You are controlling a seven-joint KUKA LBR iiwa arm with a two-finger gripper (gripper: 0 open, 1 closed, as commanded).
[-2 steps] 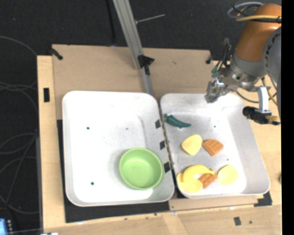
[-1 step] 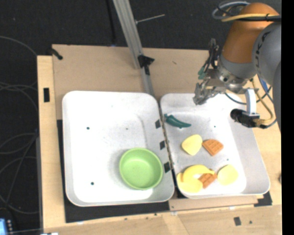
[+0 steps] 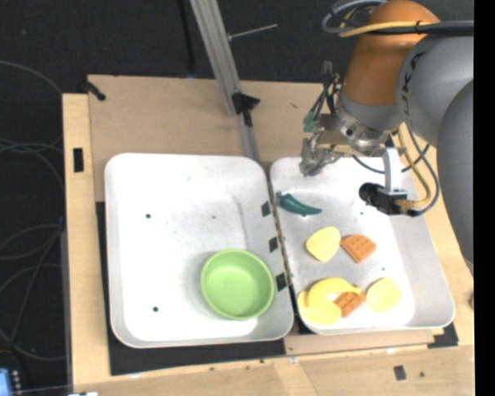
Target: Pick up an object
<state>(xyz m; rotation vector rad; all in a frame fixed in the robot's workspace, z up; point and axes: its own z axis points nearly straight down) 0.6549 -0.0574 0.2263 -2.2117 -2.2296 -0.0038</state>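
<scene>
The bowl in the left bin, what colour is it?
Light green, plain, seen clearly in the camera view: bowl in the left bin.

Left white bin: green bowl near its front right corner. Slanted metal pole crosses the bench's back edge. Black cables trail off the bench's left side.

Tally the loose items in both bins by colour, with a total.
Green: 1, the bowl in the left bin
Teal: 1
Yellow: 3
Orange: 2
Total: 7
</scene>
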